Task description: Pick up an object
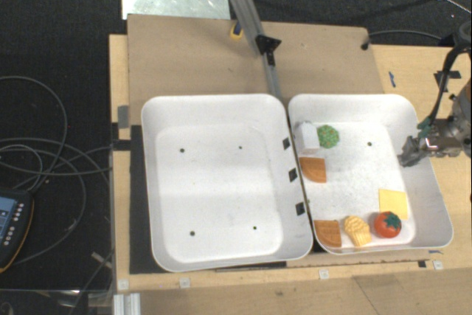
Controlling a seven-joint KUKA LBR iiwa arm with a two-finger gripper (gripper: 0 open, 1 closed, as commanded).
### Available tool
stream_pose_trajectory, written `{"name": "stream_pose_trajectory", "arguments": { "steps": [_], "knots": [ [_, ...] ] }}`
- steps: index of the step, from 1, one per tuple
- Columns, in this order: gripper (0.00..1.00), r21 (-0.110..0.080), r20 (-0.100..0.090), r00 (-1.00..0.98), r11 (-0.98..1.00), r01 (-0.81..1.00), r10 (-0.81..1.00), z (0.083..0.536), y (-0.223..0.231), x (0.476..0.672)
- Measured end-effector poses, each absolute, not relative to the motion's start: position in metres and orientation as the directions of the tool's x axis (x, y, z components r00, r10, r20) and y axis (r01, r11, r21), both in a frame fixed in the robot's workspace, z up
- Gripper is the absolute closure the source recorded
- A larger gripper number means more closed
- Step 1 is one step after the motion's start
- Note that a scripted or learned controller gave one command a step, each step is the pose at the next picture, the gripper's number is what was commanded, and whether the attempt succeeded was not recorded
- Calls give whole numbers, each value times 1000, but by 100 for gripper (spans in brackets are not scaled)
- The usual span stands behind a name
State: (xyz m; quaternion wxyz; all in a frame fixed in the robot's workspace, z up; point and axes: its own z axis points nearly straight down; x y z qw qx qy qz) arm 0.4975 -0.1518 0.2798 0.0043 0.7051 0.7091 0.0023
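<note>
The gripper [410,155] sits at the right rim of the right bin [413,114], low over its edge; whether its fingers are spread or pressed together I cannot tell. Nothing is visibly held. Candidate objects lie inside: a yellow block [393,201] and a tomato [388,224] nearest. Judgement: approach stage; next requires moving inward and descending over one item

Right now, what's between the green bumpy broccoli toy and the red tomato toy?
Camera view: bare white floor of the right bin separates the green bumpy broccoli toy from the red tomato toy; the yellow cheese-like block sits just off that line.
</note>
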Motion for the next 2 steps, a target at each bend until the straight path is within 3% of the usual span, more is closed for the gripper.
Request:
{"name": "stream_pose_trajectory", "arguments": {
  "steps": [2],
  "knots": [
    [100, 1, 2, -10, 10, 1000, 1000, 250, -46, 518]
  ]
}}
